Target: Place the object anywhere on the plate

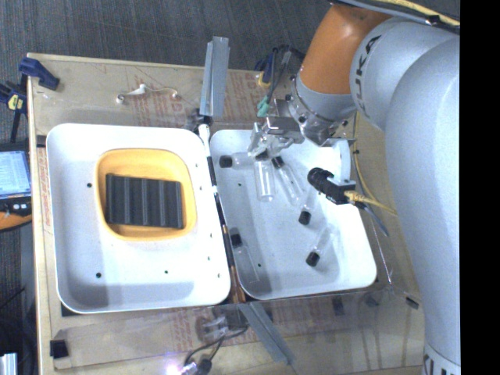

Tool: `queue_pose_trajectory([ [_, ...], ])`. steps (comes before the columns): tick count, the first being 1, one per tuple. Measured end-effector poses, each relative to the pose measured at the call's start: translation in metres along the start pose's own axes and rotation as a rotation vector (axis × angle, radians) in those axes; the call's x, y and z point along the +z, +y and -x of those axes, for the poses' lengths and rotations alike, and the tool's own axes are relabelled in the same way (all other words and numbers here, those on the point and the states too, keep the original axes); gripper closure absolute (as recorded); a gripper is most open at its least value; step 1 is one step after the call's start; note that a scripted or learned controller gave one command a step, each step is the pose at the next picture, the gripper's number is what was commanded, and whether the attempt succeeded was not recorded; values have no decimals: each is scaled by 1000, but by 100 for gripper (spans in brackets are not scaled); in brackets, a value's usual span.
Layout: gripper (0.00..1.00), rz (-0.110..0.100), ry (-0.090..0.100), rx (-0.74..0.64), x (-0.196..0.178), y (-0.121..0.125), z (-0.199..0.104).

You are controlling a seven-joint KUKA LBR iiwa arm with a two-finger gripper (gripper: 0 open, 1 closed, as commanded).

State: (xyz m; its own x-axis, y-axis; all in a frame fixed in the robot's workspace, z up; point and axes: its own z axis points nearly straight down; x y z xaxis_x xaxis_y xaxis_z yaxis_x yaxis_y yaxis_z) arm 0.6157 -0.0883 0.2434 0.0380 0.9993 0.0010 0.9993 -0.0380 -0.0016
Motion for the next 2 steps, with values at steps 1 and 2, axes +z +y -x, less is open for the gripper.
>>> queue_pose_trajectory([
  [1,100,-4,0,-258,53,8,-59],
  [2,100,-4,0,-532,53,-6,-79],
])
